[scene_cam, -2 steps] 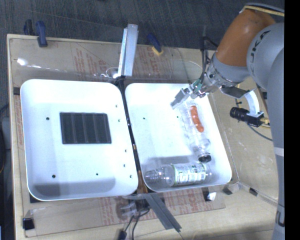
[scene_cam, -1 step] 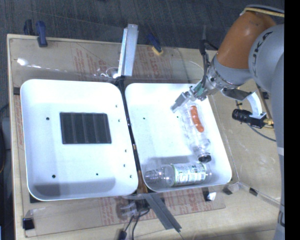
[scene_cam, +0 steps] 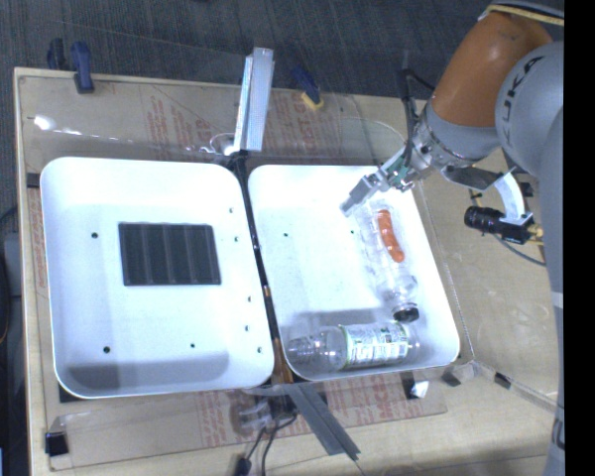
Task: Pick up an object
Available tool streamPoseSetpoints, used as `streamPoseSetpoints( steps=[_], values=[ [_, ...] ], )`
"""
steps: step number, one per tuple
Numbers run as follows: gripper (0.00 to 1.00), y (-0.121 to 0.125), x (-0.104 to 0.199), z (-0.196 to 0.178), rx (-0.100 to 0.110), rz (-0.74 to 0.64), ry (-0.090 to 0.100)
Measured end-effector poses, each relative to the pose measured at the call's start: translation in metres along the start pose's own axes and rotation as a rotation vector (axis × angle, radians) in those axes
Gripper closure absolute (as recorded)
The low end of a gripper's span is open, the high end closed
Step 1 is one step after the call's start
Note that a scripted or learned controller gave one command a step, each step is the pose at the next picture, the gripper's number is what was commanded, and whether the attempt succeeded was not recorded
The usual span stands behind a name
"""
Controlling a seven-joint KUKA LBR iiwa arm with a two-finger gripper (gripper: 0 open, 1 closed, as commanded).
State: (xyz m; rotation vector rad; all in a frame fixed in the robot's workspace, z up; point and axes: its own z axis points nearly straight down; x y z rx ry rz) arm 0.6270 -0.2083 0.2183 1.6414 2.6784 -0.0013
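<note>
The right bin (scene_cam: 307, 266) holds two clear plastic bottles. One bottle with an orange label (scene_cam: 387, 251) lies lengthwise along the bin's right side, its black cap toward the front. The other bottle (scene_cam: 352, 346) lies across the bin's front wall, with a green-and-white label. My gripper (scene_cam: 362, 195) hangs over the bin's back right part, just above the top end of the orange-labelled bottle. Nothing shows between the fingers.
The left bin (scene_cam: 79, 296) contains a dark ribbed rectangular pad (scene_cam: 169, 254). A metal bar (scene_cam: 253, 99) stands at the back between the bins. Blue clamps (scene_cam: 79, 65) hold the bench's back edge. A black cable fitting (scene_cam: 496, 220) hangs off the arm at right.
</note>
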Motion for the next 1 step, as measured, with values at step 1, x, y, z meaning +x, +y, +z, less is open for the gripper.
streamPoseSetpoints(
  steps=[1],
  values=[
    [0.0, 0.0083, -0.0035, 0.0217, 0.001, -0.11, 0.002]
  ],
)
